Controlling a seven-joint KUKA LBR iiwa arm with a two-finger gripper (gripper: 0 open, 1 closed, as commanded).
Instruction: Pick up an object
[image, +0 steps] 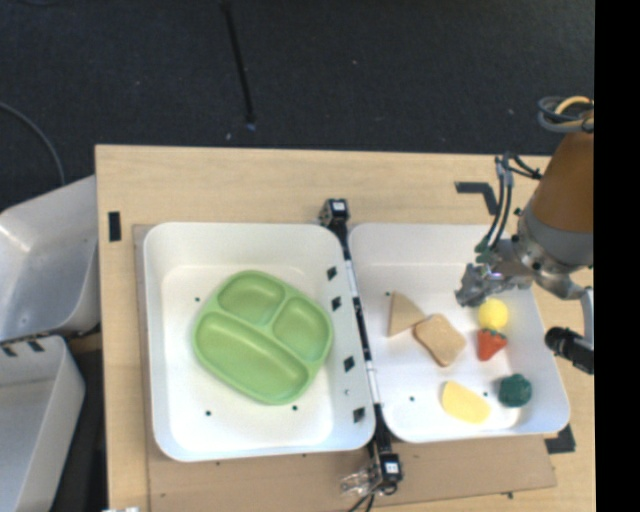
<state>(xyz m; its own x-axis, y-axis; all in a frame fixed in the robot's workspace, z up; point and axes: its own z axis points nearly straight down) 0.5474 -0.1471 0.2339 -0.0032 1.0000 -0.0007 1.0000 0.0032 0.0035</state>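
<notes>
We see the pincer (480, 285) low over the right bin (420, 410), just above a small yellow ball (492, 316); we can't tell its state. Also there: red piece (489, 345), tan bread slice (440, 340), beige wedge (403, 313), yellow piece (464, 402), dark green piece (515, 390). Left bin (160, 300) holds a green divided plate (262, 336).

The left bin (160, 300) holds a divided plate (262, 337). In the right bin (420, 250) a wedge (403, 313) lies left of a bread slice (440, 339); right of these sit what may be a ball (492, 316), a strawberry (490, 344), and nearer, a lemon-like piece (465, 402) beside a small round thing (515, 390).
</notes>
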